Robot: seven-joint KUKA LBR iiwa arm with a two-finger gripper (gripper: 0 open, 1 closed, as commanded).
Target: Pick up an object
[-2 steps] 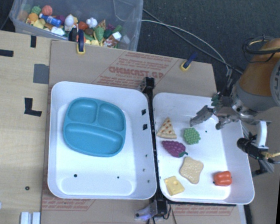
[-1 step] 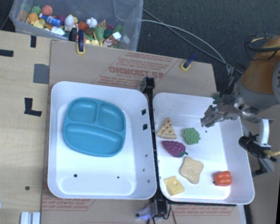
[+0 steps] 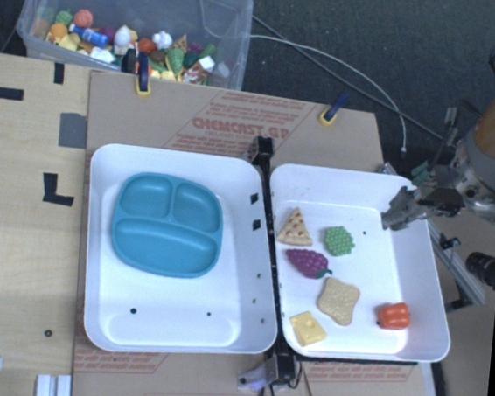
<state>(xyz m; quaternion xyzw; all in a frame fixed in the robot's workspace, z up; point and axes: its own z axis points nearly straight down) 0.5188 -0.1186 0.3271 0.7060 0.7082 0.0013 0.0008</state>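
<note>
Pincer (image 3: pixel 402 211) over right bin (image 3: pixel 423 282) rim, grip state unclear, green grapes (image 3: pixel 339 240) and pepper (image 3: pixel 393 315) nearby

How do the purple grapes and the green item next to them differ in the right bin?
The purple grapes are dark purple, elongated and lie slantwise with a small green stem end; the green item is bright green, rounder and more compact. The grapes sit nearer the bin's divider, the green item farther up and toward the hand. Both have a bumpy surface and lie untouched in the right bin.
</note>
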